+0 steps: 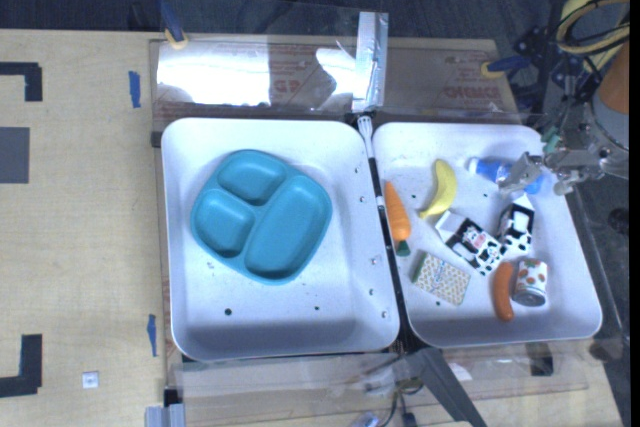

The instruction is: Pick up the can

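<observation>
The left bin (200,315) holds a blue divided plate (262,213), set near its middle. This bin plays no part in the coming move.

The right bin (580,315) holds the loose items. From its left wall going right: a carrot (398,215) lying along the divider, a banana (440,189) above the middle, a patterned flat packet (443,277) below it, and a black-and-white toy (496,240) near the middle. An orange sausage-shaped item (502,290) lies just left of the can.

The can (530,281) sits in the lower right part of the right bin, touching or nearly touching the orange item. It appears to lie on its side, with its long axis running roughly up and down the camera view; the exact tilt is hard to judge.

The gripper (560,167) stands at the upper right edge of the right bin, next to a blue object (490,169). Whether it is spread or closed cannot be told here, and nothing is seen held in it.

Key relation: the can lies well apart from the gripper, toward the near edge of the bin and slightly left. The approach likely requires travel in that direction before descent.
</observation>
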You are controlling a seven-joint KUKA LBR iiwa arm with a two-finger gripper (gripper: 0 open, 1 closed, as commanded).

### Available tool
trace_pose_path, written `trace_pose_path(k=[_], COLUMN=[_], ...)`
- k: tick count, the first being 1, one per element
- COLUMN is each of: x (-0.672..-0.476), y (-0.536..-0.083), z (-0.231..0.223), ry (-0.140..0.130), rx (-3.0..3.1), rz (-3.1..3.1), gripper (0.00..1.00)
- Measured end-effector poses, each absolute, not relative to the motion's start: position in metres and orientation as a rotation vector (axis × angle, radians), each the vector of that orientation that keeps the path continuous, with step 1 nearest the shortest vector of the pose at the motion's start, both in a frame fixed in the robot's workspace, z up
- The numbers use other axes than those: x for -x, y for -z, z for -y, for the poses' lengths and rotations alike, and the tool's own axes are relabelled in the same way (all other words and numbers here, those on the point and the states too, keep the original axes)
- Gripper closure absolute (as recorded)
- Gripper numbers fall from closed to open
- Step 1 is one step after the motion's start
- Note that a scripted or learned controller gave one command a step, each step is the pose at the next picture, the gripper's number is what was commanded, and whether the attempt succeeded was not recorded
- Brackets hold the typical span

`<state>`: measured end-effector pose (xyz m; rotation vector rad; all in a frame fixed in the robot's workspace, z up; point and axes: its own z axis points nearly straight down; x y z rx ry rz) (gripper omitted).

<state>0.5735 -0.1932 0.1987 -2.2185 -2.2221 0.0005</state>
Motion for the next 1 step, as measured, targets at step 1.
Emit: trace_pose_path(k=[1], x=[-0.5482], y=[-0.3825], z=[0.1679], ry=[0.001], rx=[2.045], rz=[2.389], gripper=[0.0])
